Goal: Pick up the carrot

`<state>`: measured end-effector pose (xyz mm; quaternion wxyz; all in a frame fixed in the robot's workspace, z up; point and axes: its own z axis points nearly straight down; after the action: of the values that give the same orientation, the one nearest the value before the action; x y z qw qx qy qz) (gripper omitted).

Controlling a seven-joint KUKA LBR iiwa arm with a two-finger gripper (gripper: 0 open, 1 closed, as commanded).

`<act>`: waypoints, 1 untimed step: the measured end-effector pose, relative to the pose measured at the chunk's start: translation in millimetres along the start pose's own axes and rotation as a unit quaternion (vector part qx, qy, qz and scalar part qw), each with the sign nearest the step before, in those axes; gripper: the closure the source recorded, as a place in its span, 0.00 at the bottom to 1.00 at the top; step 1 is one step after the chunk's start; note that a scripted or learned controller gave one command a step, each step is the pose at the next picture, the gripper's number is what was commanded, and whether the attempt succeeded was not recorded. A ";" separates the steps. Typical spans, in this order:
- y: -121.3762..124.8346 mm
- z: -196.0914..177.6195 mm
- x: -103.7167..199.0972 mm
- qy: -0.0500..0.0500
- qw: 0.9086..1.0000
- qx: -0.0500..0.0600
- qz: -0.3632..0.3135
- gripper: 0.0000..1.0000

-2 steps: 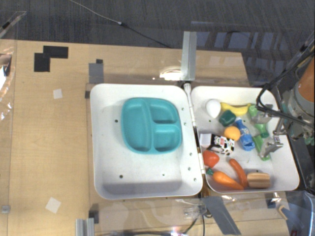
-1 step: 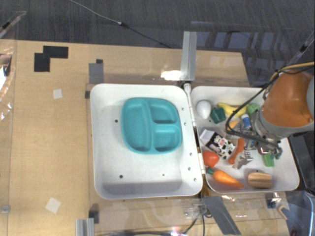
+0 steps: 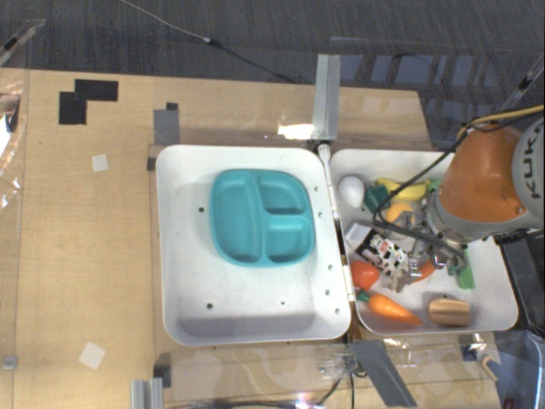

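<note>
The carrot (image 3: 392, 308) is orange with a green stub at its left end and lies along the front wall of the right bin (image 3: 502, 301). My gripper (image 3: 400, 261) hangs over the middle of that bin, just above and behind the carrot, among the cluttered toys. The arm's orange band (image 3: 481, 181) covers the bin's back right. A red tomato-like piece (image 3: 365, 274) sits right beside the carrot's left end.
A teal divided plate (image 3: 261, 217) rests in the left bin (image 3: 187, 313). The right bin also holds a white egg (image 3: 350, 189), a yellow banana (image 3: 402, 192), a tan bread-like roll (image 3: 449, 311) and a green piece (image 3: 462, 275).
</note>
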<state>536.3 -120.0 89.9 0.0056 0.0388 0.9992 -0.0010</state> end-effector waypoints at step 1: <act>-50.4 2.1 -77.9 -0.001 0.992 0.000 0.125 0.00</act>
<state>610.1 -176.3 88.8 0.0071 0.1632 0.9866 -0.0005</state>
